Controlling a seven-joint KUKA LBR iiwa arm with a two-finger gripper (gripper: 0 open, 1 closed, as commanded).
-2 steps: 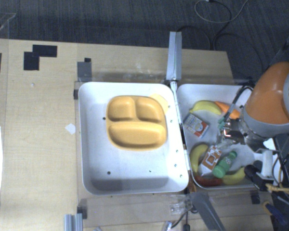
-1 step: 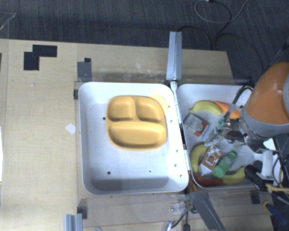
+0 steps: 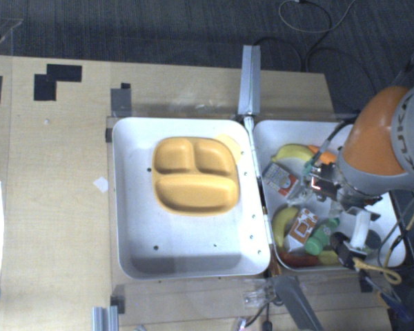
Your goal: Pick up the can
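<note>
The right bin [image 3: 262, 138] holds a heap of small items. A small silvery can [image 3: 279, 178] with a red and white label lies on its side near the bin's left wall. My gripper [image 3: 316, 183] hangs low over the middle of this bin, just right of the can, under the orange band [image 3: 372, 140] of the arm. Its tips are lost among the clutter and the wrist hides the bin's right half.
Around the can lie a yellow banana-like piece [image 3: 294, 153], a yellow-green fruit [image 3: 284, 221], an orange and white packet [image 3: 303, 227], a green bottle [image 3: 317, 241] and a red item [image 3: 300, 259]. The left bin [image 3: 131, 205] holds a yellow compartment tray [image 3: 195, 174].
</note>
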